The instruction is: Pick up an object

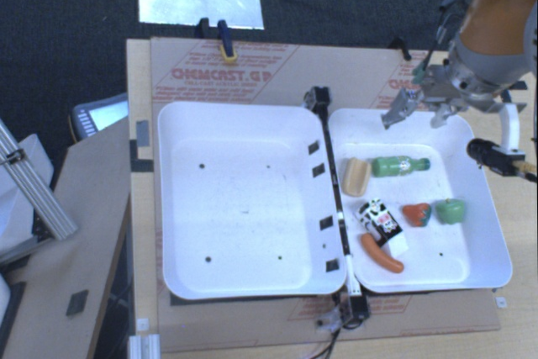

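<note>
Jaws: spread apart, nothing between my fingers; my gripper [418,108] hangs over the far edge of the right bin [492,252].
Arm: I come in from the right, wrist high, orange band above it.
Nearest target: the green bottle [400,166] lies on its side just below my fingers, with the tan block [356,176] beside its left end.
Other picks: a black-and-white toy [382,222] near the divider, a red piece [417,214] and a green piece [450,211] close together, and an orange sausage [382,253] at the near side.
Left bin [181,265]: bare white floor.
Risk, bottle: I judge it would roll if my fingers close across its round body off-centre, and slip out.
Risk, crowding: the toy and sausage look to be touching, so a finger coming down there could land on one and shove both.
Risk, wall: I sit close to the bin's far rim; a straight drop might clip it.
</note>
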Motion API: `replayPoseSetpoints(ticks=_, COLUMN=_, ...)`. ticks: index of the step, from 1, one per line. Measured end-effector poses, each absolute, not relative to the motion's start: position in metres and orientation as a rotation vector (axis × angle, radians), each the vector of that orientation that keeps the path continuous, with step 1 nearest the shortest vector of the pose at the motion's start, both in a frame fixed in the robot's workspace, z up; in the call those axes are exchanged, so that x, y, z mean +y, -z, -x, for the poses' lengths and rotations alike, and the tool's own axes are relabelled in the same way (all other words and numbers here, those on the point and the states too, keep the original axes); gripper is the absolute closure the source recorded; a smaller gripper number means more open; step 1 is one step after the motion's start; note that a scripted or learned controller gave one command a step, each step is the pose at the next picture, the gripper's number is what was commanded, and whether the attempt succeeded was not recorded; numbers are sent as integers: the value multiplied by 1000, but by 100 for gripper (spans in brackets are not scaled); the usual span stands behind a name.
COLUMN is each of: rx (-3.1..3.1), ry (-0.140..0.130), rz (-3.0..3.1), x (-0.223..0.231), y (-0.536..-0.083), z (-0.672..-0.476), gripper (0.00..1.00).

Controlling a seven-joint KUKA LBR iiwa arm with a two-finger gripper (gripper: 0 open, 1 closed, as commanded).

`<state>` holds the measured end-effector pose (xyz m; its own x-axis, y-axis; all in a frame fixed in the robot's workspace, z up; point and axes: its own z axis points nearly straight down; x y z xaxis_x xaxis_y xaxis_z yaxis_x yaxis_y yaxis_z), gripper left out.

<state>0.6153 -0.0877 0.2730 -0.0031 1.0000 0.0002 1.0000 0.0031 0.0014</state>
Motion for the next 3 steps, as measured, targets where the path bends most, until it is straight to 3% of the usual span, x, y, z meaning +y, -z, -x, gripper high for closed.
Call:
replayPoseSetpoints(ticks=1, rx=2215, ry=-20, rz=-2201, x=-94, y=-509, z=-645, gripper=0)
replayPoseSetpoints(ticks=2, rx=2227, ry=-6, rz=-2206, x=-93, y=-510, z=-645, gripper=100)
replayPoseSetpoints(ticks=3, rx=2236, ry=-10, rz=-2205, x=6, y=-537, z=-643, gripper=100)
